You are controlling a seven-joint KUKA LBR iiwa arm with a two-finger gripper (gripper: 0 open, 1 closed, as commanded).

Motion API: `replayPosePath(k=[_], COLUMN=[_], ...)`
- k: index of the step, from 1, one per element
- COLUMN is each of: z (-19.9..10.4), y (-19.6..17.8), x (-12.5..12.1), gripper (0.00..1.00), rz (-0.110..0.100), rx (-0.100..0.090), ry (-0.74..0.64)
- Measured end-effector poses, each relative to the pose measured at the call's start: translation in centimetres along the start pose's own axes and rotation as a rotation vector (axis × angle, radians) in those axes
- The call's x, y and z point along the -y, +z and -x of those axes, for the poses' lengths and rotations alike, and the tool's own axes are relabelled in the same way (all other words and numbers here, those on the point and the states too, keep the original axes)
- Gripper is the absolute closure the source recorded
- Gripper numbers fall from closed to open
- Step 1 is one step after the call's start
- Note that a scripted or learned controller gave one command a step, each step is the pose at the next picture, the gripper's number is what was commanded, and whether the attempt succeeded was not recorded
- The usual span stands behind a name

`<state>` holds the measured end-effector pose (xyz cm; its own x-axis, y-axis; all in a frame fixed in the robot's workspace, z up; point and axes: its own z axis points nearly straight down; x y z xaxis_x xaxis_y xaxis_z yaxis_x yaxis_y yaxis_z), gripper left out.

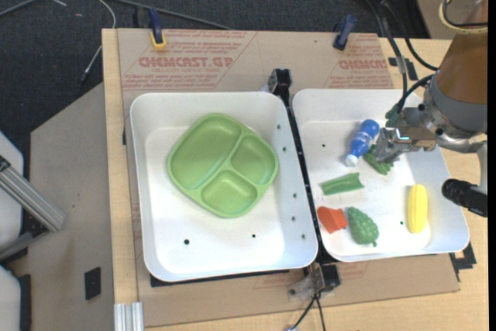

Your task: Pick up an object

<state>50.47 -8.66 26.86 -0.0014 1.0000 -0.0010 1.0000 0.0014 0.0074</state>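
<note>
Two white bins sit side by side on the bench. The left bin (pixel 155 229) holds one big green plate (pixel 223 164) with three sections. Nothing else sits in that bin, and the plate is far from the arm, so it is safe.

The right bin (pixel 457 232) holds the small toys. A blue bottle (pixel 361 140) lies on its side near the top. Below it is a flat green pod (pixel 342 184). Lower still, an orange piece (pixel 332 219) touches a bumpy green piece (pixel 362 226). A yellow corn (pixel 417 207) stands apart near the right wall.

The gripper (pixel 394 142) is down low, just to the right of the bottle. A dark green thing (pixel 380 162) lies right under it. I cannot tell if the pincer is open or closed, or if it has hold of anything.

Here is what could go wrong. The bottle is round, so a small bump could make it roll away. The bottle and the dark green thing are so close that the pincer might catch both, or only a corner of one, and then it could slip out when the arm lifts.
</note>
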Motion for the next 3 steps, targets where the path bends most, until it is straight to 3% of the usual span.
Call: replayPosePath(k=[1,3], z=[-5.3,-16.7], y=[1.9,2.4], x=[-0.6,-1.2], gripper=[1.0,1.0], rz=[-0.012,-0.011], rx=[-0.004,-0.003], ry=[-0.004,-0.005])
